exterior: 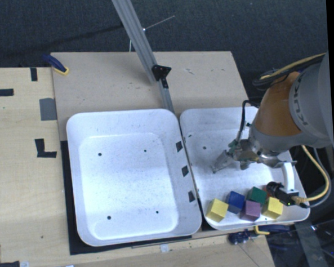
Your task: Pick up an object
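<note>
The gripper (221,163) hangs over the middle of the right bin (211,122), pointing toward the left of the view. The fingers (217,167) look spread a little, with nothing between them, though they are small and grey against the speckled floor, so the gap is hard to judge.

The blocks sit in a cluster at the near edge of the right bin, well apart from the fingers and below-right of them in the view. Left to right: yellow block (218,210), blue block (236,201), purple block (252,209), green block (256,196), second yellow block (273,207). They are packed close; blue, purple and green appear to touch.

The first yellow block is the nearest to the fingers and has open floor on its left side. It is a small cube, tilted so a corner faces the bin wall; no long axis to speak of.

Judgement: the coming move needs travel toward the near rim, then a descent. Crowding among the other blocks could make the fingers land on a neighbour.

The left bin (123,161) holds no blocks.
</note>
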Controlling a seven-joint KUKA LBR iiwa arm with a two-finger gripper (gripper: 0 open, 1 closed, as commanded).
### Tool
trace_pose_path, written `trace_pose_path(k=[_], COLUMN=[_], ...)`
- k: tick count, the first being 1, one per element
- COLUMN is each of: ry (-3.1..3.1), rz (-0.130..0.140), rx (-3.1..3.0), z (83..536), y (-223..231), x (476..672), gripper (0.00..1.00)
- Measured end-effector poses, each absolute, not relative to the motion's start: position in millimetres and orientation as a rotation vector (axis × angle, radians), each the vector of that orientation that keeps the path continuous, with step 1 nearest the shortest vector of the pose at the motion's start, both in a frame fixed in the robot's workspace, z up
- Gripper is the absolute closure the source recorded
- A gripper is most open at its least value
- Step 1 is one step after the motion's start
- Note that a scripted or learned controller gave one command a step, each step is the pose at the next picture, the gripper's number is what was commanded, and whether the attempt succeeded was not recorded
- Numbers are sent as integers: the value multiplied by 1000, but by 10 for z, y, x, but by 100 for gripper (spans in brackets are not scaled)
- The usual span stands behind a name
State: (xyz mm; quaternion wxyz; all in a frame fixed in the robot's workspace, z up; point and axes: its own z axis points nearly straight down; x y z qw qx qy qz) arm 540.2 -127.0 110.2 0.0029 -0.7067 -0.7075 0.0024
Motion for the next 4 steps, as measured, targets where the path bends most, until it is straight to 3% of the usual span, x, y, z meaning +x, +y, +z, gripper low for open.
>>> trace_pose_path(k=[1, 2, 4], ry=[-2221, -2226, -2228], rz=[2, -3, -5], rx=[-2216, -2221, -2223], z=[1226, 1720, 2826], y=[-1264, -1236, -1313], x=[5413, 5520, 5475], gripper=[100, 100, 100])
